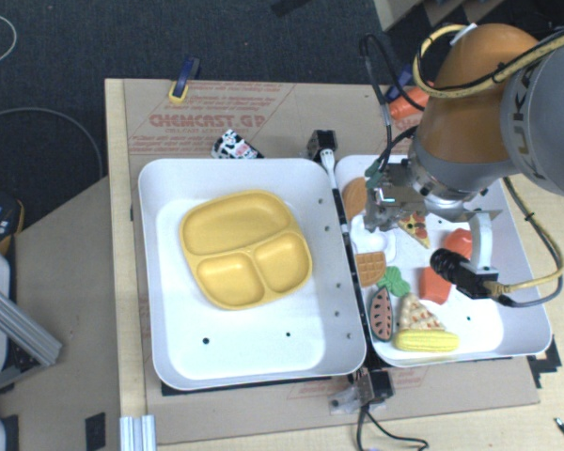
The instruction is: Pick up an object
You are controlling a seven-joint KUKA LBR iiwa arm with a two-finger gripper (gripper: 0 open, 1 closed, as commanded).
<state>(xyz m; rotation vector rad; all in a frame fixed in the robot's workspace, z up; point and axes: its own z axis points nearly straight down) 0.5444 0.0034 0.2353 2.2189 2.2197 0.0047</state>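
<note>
The toy foods lie in the right bin (pixel 531 332), most of them along its left wall and near edge. A waffle piece (pixel 370 267) sits by the left wall, a green broccoli piece (pixel 393 281) just beside it, and a watermelon slice (pixel 382 312) toward the near-left corner. A corn cob (pixel 426 342) lies along the near edge with a sandwich wedge (pixel 418 316) touching it. A pizza slice (pixel 415 225) and a brown round piece (pixel 355 196) lie farther back, and red pieces (pixel 448 263) rest mid-bin.

The gripper (pixel 381 212) hangs over the back-left part of this bin, between the brown piece and the pizza slice, above the waffle. Whether the fingers are parted or closed cannot be told, and nothing is seen between them.

The left bin (pixel 160 252) carries a yellow divided plate (pixel 244 248) near its middle.
</note>
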